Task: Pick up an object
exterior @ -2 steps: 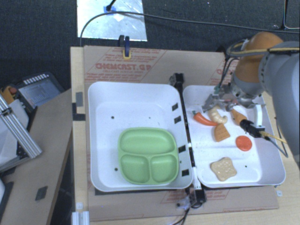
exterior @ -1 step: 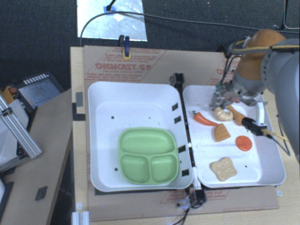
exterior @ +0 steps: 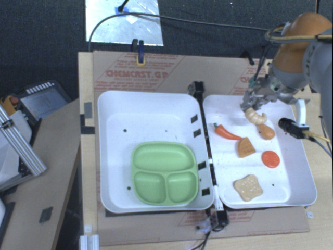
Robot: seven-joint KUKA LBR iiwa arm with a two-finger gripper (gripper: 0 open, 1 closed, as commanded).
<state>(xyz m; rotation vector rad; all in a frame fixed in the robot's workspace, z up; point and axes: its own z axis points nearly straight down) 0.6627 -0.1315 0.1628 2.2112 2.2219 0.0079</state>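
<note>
A pale, curved shrimp-like toy (exterior: 255,116) lies in the upper part of the right bin (exterior: 296,189), and the hand (exterior: 253,102) is directly over it, its fingertips at or touching the toy's upper end; whether the fingers are spread or pressed together cannot be told from this angle, nor whether the toy sits between them. Just beside the toy, to its lower right, rests a small brown rounded piece (exterior: 267,133). Toward the bin's left side lies an orange carrot (exterior: 228,133), pointing up-left, and near it a tan wedge-shaped piece (exterior: 246,147). A flat red-orange disc (exterior: 270,159) sits lower right of the wedge, and a beige cracker-like square (exterior: 248,187) lies near the bin's front edge, apart from the rest. The grey arm (exterior: 307,61) with its orange band reaches in from the right above the bin's far corner. The left bin (exterior: 114,119) holds a green divided plate (exterior: 164,172) in its front half. Both bins rest on a cardboard sheet (exterior: 156,72) laid on the table.
</note>
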